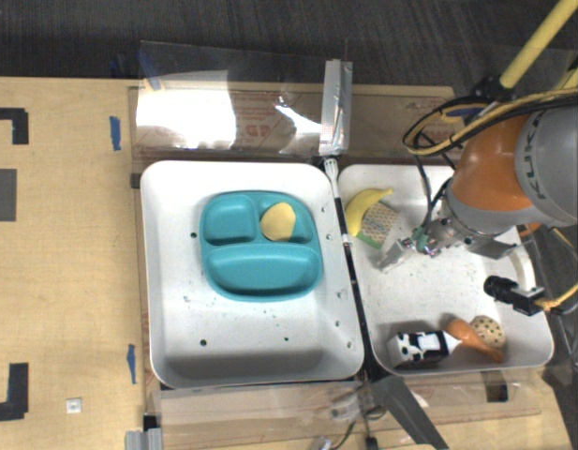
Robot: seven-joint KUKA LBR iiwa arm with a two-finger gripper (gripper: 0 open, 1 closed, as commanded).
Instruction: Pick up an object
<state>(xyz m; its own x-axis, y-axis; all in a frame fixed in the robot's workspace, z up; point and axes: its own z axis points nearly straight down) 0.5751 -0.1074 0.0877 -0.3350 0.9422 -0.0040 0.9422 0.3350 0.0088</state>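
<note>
Objects for picking lie in the right bin [527, 350]. Listed from the far left corner: a yellow banana [363, 203], curved, close to the divider between the bins; a speckled beige-and-green piece [379, 222] touching the banana's lower side; a small grey item [392, 253] just beside that piece, toward the bin's middle. Along the near wall: a black-and-white cow-patterned toy [422, 346], lying on its side, and an orange carrot-shaped item [468, 333] with a tan dotted piece [488, 329] at its right end, the carrot item just right of the cow toy.

Gripper [429, 240]: low over the right bin, near the grey item and right of the banana group; whether the jaws are apart or together cannot be told, and no object is seen between them. Arm [518, 172]: grey with an orange band, entering from the right over the bin's far right part.

Left bin [167, 279]: holds a teal divided plate [260, 261] near its middle. A round yellow item [278, 220] sits in the plate's upper right compartment.

Bench [54, 279]: tan board left of the bins.
</note>
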